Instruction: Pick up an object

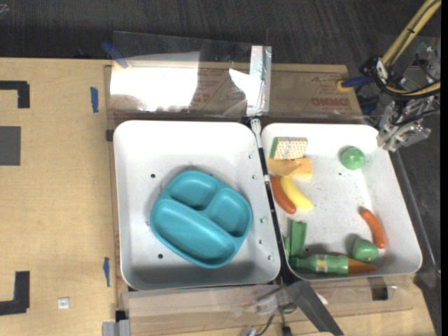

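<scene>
Where it lies alone, the green ball [352, 157] looks round — glossy.

2 bins [133, 187], white, smooth moulded plastic with a soft sheen, small dark holes in the floors. Divided tray [201, 217], teal plastic, smooth, satin finish with faint highlights on the ridges. Toy foods, glossy plastic: green ball [353, 157], yellow banana [297, 196], orange-red sausage [374, 227], green bottle [323, 263]. Speckled block [290, 148], rougher, sponge-like face. Bench top [56, 208], pale wood-look board, matt, marked with blue tape [94, 99] and black tape [15, 94]. Clear sheet [182, 82] behind the bins, glossy, strongly reflective, creased. Brown cardboard [308, 93] beneath it, matt. Floor [210, 5], dark, rough-textured carpet. Cables [413, 26], yellow and black, smooth sheathing.
</scene>
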